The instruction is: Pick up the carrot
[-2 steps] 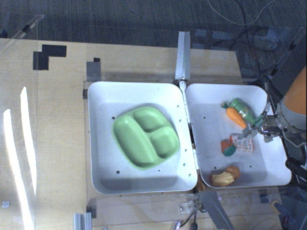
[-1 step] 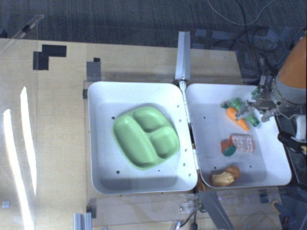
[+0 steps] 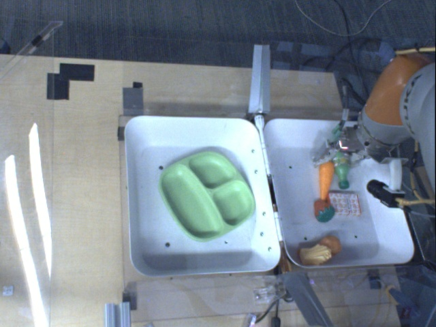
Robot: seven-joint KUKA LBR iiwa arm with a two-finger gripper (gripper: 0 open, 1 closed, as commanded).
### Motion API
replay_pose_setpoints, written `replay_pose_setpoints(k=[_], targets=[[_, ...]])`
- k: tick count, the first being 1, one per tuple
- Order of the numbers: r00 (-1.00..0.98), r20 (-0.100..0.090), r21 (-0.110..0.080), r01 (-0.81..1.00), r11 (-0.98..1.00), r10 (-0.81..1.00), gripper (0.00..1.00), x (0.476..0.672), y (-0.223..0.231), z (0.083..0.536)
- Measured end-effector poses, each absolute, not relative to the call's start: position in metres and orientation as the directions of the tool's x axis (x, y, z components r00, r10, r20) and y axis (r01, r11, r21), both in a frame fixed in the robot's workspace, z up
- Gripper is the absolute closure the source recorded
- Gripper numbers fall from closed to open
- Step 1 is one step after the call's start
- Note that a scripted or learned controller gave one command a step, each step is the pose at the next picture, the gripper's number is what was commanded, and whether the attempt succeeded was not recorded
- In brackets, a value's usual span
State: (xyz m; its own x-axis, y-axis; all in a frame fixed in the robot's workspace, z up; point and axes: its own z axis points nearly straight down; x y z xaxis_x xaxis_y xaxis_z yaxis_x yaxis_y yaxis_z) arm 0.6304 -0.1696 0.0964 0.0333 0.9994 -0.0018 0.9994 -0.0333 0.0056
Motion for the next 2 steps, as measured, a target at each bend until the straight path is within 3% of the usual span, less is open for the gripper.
replay_pose_setpoints(k=[1, 2], targets=[[0.027, -0.004, 0.011, 1.0, -0.027, 1.0, 1.0, 0.633, -0.168, 0.108], [-0.03, 0.0, 0.006, 1.0, 0.03, 1.0, 1.0, 0.58, -0.091, 0.206]])
